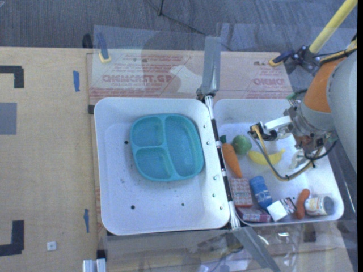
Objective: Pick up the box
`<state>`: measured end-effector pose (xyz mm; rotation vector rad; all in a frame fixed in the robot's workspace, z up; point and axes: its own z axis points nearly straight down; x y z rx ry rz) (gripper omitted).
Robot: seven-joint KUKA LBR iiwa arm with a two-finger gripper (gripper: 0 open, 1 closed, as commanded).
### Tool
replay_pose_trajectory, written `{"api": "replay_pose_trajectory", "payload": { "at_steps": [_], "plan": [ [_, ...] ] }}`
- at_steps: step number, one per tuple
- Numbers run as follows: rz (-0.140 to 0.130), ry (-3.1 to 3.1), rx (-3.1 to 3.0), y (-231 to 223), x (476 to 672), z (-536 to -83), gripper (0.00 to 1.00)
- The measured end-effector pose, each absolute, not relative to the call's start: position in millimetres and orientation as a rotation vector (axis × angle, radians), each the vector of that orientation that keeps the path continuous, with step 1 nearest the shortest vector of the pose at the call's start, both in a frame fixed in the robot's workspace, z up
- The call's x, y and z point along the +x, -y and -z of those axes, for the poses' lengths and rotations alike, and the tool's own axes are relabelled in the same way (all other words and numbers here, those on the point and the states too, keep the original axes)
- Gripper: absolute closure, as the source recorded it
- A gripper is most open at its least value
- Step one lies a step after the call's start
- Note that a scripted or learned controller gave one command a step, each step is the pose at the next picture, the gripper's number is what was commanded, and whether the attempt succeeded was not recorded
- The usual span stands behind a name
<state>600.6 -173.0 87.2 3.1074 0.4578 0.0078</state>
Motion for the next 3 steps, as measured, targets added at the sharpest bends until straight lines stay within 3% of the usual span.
{"api": "replay_pose_trajectory", "payload": {
  "at_steps": [1,2,3],
  "plan": [
    [-0.005,-0.406,3.115,115,655.9,-87,0.00],
    [0.000,-0.368,3.120,202,597.4,-86,0.00],
    [-0.001,-0.321,3.126,181,650.5,-87,0.00]
  ]
}}
